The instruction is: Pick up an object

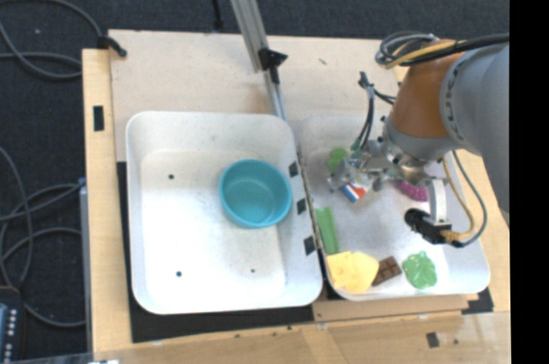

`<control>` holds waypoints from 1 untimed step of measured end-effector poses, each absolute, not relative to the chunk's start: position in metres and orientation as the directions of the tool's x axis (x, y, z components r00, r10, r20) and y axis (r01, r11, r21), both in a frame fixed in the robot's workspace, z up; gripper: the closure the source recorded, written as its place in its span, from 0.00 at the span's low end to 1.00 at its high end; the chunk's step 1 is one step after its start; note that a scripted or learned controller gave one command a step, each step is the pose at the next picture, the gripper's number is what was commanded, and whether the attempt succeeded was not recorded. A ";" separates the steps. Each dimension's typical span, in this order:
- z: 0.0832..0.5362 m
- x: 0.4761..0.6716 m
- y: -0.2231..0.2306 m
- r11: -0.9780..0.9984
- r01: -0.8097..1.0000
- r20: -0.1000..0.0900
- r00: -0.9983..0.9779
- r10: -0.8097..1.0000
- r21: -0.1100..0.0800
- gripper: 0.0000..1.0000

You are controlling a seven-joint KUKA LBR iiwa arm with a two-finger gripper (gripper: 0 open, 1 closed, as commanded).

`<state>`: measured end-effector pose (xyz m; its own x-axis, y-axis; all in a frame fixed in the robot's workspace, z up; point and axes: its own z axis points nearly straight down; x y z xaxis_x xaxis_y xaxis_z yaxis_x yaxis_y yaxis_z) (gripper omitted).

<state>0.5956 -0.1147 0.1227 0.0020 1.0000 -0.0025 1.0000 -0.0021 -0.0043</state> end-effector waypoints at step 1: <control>0.137 0.598 -0.114 -0.006 1.000 0.000 0.006 1.000 0.003 1.00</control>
